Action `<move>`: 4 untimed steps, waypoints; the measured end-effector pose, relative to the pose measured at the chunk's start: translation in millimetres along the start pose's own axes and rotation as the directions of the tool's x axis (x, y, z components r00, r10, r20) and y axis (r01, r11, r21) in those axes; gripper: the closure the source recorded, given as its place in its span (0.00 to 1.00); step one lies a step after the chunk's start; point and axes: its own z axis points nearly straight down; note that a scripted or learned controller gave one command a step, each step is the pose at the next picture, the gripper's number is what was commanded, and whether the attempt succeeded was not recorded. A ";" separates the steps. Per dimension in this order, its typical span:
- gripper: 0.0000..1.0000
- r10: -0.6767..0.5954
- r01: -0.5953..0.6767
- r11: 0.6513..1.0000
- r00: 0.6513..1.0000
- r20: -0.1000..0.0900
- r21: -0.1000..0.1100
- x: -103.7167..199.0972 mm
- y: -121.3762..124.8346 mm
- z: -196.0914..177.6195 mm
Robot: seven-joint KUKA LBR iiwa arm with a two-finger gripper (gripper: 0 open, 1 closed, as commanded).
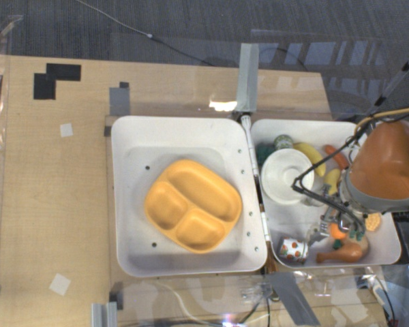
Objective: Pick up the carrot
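The carrot (338,232), a small orange piece with a green top, lies near the front of the right bin (388,251). My gripper (332,225) hangs right over it, reaching down from the orange-banded wrist (388,162) at the bin's right side. The gripper's metal parts overlap the carrot's left and upper edge, and part of the carrot is hidden beneath them. Whether the carrot is touched or gripped is not visible.
The right bin also holds a white bowl (286,176), a banana (312,157), a green item (282,142), a red sausage (335,157), a round cracker (373,221), a brown drumstick (344,253) and a patterned can (294,250). A yellow divided plate (193,204) sits in the left bin (136,182).
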 end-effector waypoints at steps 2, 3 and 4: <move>1.00 0.025 -0.025 1.000 1.000 -0.010 -0.004 22.0 75.9 -98.4; 1.00 -0.030 0.030 1.000 0.999 -0.026 0.001 13.5 15.1 -8.9; 1.00 -0.047 0.047 0.999 0.999 -0.004 -0.004 -24.2 72.9 -154.4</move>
